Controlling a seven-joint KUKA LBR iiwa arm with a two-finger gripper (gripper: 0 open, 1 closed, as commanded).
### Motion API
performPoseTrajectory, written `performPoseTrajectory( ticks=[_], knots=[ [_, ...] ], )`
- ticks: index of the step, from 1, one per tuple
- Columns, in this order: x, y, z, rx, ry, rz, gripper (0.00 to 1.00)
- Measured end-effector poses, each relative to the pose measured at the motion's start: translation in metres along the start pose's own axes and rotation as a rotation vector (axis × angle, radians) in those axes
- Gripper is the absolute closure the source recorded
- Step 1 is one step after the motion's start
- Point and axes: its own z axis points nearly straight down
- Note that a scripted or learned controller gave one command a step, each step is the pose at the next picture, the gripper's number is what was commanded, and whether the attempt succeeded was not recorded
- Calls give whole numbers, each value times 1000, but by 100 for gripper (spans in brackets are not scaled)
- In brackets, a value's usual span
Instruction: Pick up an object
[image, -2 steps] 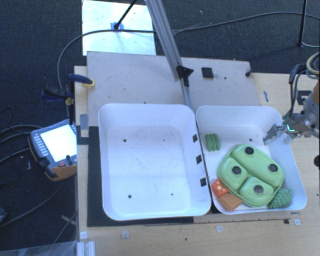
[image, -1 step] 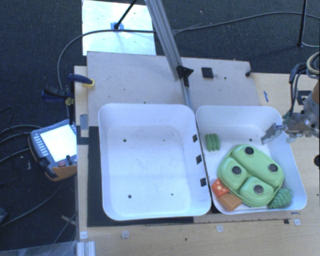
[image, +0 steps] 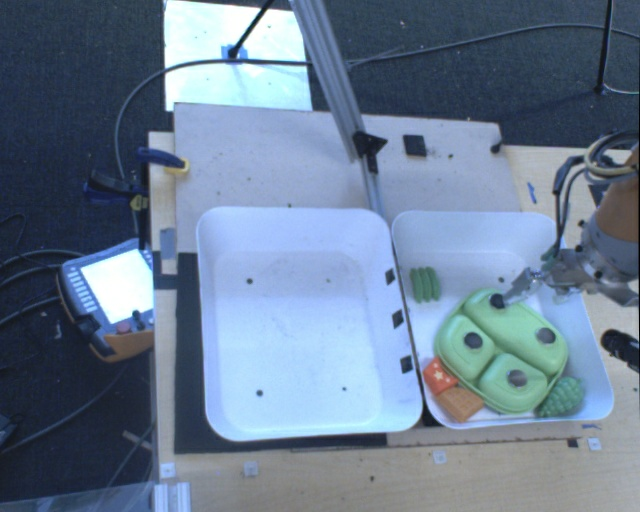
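Reaching in from the tabletop's right edge, my claw (image: 507, 291) touches the green three-cup tray's (image: 503, 350) top rim in the right bin (image: 470, 235) — whether spread or pinching, I cannot tell.

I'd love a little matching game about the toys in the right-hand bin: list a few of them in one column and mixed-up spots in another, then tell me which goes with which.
Things:
1. Ridged dark green piece
2. Big light green tray
3. Orange blocks
4. Bumpy green ball

Places:
A. Front right corner of the right bin
B. Middle of the bin, right under the pincer
C. Beside the bin's left wall, apart from the rest
D. Against the tray's front left edge

Pairs: 1-C, 2-B, 3-D, 4-A
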Motion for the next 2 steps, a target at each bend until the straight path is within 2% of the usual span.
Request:
performPoseTrajectory(
  ticks=[1, 2],
  knots=[
    [2, 10, 37, -28, -6, 0, 0],
    [1, 15, 44, -36, -9, 0, 0]
  ],
)
